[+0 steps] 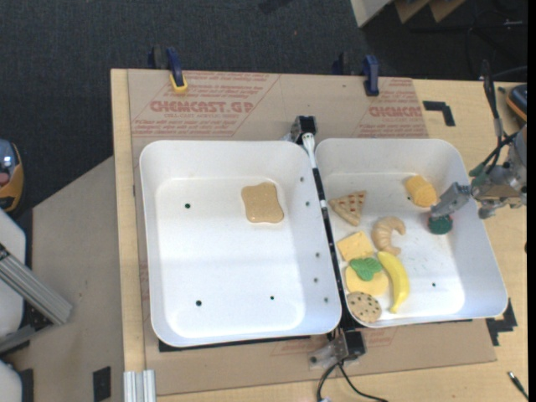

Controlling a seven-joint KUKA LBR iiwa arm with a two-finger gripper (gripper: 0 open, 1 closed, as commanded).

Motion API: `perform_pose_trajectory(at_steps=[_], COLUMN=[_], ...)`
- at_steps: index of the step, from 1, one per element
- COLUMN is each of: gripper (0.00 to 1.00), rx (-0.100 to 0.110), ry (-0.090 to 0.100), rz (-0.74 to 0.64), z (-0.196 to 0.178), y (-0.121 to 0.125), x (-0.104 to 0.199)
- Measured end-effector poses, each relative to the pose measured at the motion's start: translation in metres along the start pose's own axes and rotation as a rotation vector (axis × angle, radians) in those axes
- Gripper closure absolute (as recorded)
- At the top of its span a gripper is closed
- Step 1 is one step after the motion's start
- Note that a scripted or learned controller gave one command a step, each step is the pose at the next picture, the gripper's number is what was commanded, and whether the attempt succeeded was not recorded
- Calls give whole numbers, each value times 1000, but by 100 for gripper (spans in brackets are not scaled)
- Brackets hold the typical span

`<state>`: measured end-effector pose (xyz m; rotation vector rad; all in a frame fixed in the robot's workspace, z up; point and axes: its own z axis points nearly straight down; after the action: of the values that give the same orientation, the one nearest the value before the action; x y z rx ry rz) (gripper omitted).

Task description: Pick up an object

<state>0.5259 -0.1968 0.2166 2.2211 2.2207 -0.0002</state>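
Right at the right-hand bin's (469,249) far right side, the gripper (445,212) reaches in from the right, its grey finger (453,196) angled down onto a small dark green object (440,223) on the bin floor; I cannot tell whether the fingers are clenched on it or released. Just left of it lies an orange-yellow piece (421,191). Further left are a pizza slice (349,207), a croissant (388,232), a yellow cheese wedge (354,245), a green leafy piece (365,268) and a banana (394,278), with a cookie (364,307) near the front rim. The left-hand bin (167,249) holds a tan slice of toast (262,203). Both bins sit on the table (126,182) beneath a printed brown sheet.
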Motion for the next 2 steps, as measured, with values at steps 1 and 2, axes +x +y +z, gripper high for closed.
perform_pose_trajectory(at_steps=[1,2], gripper=[0,100], rx=[14,-1], ry=[7,-1], rz=[-6,0], z=[133,115], y=[-3,0], x=[82,76])
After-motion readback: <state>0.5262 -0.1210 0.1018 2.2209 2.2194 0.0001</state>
